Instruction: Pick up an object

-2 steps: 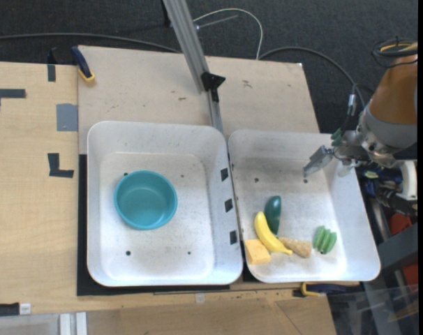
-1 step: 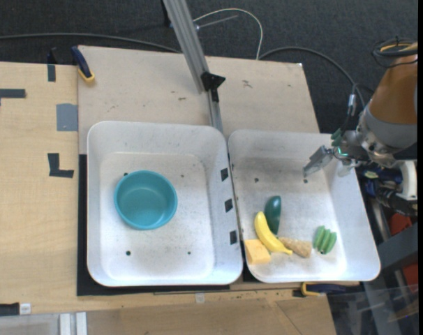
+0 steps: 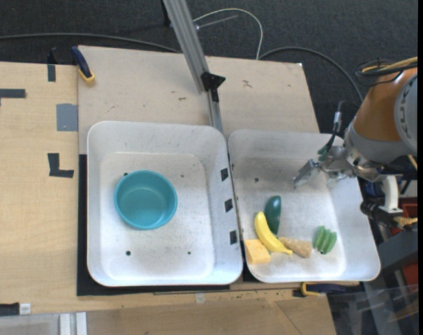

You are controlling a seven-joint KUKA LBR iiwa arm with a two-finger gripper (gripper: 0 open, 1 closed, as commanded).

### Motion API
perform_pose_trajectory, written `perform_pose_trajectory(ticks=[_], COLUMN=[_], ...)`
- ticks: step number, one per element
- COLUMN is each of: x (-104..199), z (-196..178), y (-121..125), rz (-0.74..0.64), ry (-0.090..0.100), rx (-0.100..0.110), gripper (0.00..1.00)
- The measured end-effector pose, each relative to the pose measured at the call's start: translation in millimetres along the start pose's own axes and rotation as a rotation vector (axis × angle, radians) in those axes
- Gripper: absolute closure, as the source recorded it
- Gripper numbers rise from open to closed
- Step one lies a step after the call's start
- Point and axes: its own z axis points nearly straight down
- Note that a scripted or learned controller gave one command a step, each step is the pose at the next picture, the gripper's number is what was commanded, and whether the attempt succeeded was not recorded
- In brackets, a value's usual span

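My gripper (image 3: 316, 176) hangs over the upper right part of the right bin (image 3: 267, 145), open, with nothing between its fingers. Below it, along that bin's front, lie a dark green rounded object (image 3: 272, 206), a yellow banana (image 3: 267, 234), a yellow block (image 3: 256, 251), a tan bread-like piece (image 3: 298, 246) and a small green ridged object (image 3: 324, 239). The dark green object is the closest, down and to the left of the fingertips. A teal bowl (image 3: 146, 199) sits upright in the left bin (image 3: 107, 142).
A slanted metal pole (image 3: 190, 37) comes down to the divide between the bins at the back. Cables (image 3: 295, 51) trail over the bench behind the right bin. A yellow clamp (image 3: 82, 65) grips the board's far left corner.
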Motion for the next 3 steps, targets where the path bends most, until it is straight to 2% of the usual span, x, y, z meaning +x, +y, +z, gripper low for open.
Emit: perform_pose_trajectory(ticks=[1, 2, 3], x=[0.3, 1.1, -2.9], z=[49.1, 38.9, -4.0], y=[0.7, 0.4, 0.2], rz=[0.000, -0.002, 0.000], ry=[-0.002, -0.001, -0.002], rx=[-0.007, -0.006, -0.010], gripper=[0.00, 1.00, 1.00])
